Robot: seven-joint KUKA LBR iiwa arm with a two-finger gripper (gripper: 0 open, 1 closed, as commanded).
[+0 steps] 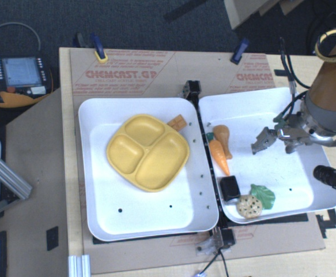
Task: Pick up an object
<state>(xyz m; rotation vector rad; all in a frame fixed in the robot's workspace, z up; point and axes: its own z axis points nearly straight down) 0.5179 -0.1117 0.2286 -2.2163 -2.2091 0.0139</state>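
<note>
While the grey arm (329,97) reaches in from the 3 o'clock side, its fingers (264,141) hang over the middle of the right bin (306,178). The fingers look spread a little, and nothing sits between them. There are a few things in this bin that could be picked up. An orange carrot (219,156) lies by the bin's left wall, at about 9 o'clock from the fingers and a short way off. A tan, pear-shaped toy (222,138) lies touching the carrot on its upper right, so it is the nearest thing to the fingers, but it is still apart from them. A small black block (230,187) sits at about 7 o'clock from the fingers, near the bin's front corner. Just beside it, at about 6 o'clock from the fingers, lie a round speckled cookie (249,206) and a green leafy toy (264,194), which touch each other. In the left bin (98,172) rests a yellow plate (148,152) with three parts. A small brown piece (177,122) pokes out at the plate's 1 o'clock edge. Both bins sit side by side on the tabletop (156,74).
</note>
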